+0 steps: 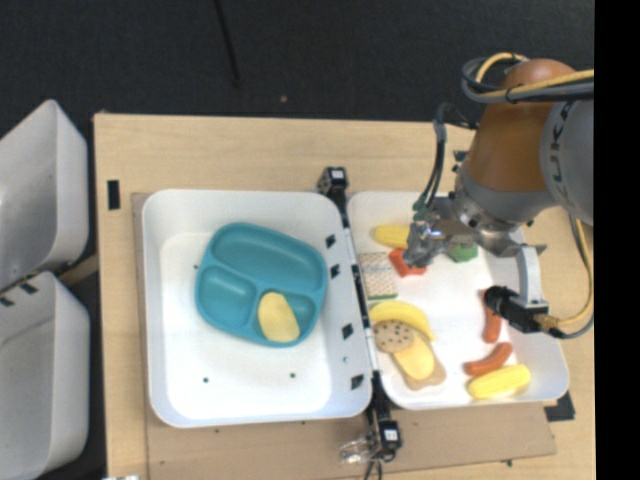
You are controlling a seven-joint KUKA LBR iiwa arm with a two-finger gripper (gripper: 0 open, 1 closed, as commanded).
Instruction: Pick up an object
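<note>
Red toy piece lies in the right bin, near its upper left, between a yellow piece and a green block, directly beneath the gripper. Whether the gripper is spread or closed cannot be told. The piece is probably light, rigid, smooth plastic, best pinched across its narrow width.

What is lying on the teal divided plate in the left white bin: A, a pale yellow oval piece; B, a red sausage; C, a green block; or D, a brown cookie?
B is wrong; it's A: the pale yellow oval piece sits in a lower compartment of the teal divided plate, inside the left white bin.
</note>
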